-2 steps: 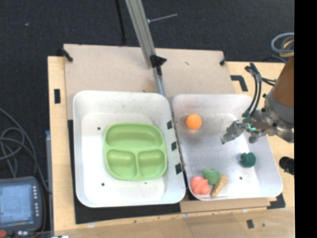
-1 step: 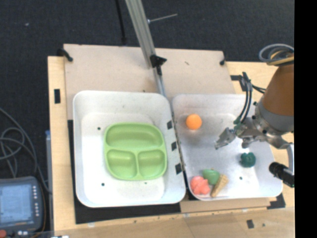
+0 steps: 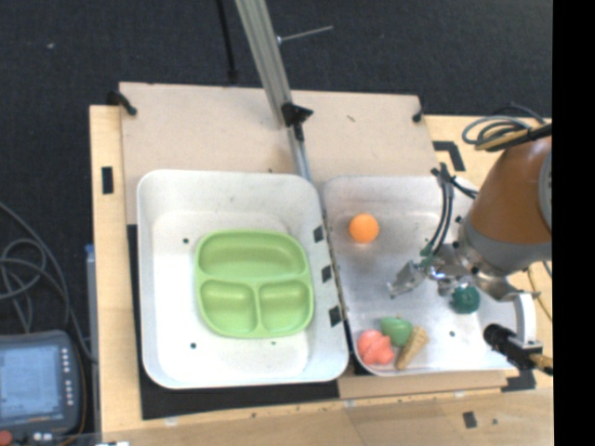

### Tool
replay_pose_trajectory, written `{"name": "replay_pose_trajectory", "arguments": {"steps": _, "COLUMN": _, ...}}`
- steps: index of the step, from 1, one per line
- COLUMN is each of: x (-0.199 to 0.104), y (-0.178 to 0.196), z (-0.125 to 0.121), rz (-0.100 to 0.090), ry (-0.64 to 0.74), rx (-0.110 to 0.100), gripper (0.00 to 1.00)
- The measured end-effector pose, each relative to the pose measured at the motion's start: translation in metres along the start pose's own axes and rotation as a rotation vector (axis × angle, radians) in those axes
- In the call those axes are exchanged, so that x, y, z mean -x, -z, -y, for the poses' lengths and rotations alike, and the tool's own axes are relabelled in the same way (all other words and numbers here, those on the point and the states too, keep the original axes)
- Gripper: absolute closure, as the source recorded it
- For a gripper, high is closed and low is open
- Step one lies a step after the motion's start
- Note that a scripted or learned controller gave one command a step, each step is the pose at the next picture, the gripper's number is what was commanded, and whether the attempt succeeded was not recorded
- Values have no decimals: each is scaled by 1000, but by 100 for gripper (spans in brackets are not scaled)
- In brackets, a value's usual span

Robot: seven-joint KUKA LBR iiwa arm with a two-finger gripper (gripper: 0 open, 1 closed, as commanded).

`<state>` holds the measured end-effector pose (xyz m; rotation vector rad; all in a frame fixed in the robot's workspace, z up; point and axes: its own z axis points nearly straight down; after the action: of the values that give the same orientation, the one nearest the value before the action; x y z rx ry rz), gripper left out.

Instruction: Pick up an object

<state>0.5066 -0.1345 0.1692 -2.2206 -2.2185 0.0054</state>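
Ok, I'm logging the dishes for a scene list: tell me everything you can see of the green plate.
The green plate is a light green divided tray that looks like smooth plastic, roughly rectangular with rounded corners. It has three compartments: one long one across the far side and two smaller ones side by side nearer the camera. It lies flat, right side up, near the middle of the left white bin. Nothing else touches it.

White bins: we count two (image 3: 158, 249) (image 3: 372, 193), side by side on the desk (image 3: 112, 416).
Green divided plates: we see one (image 3: 251, 282).
Orange balls: one (image 3: 364, 229).
Dark green balls: one (image 3: 465, 298).
Pink toys: one (image 3: 375, 347).
Green toys: one (image 3: 397, 328).
Cone-shaped toys: one (image 3: 412, 347).
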Motion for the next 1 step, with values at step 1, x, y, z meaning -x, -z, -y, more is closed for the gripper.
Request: {"name": "replay_pose_trajectory", "arguments": {"steps": 1, "x": -2, "y": -60, "z": 8, "rz": -1, "ry": 0, "rx": -1, "gripper": 0}}
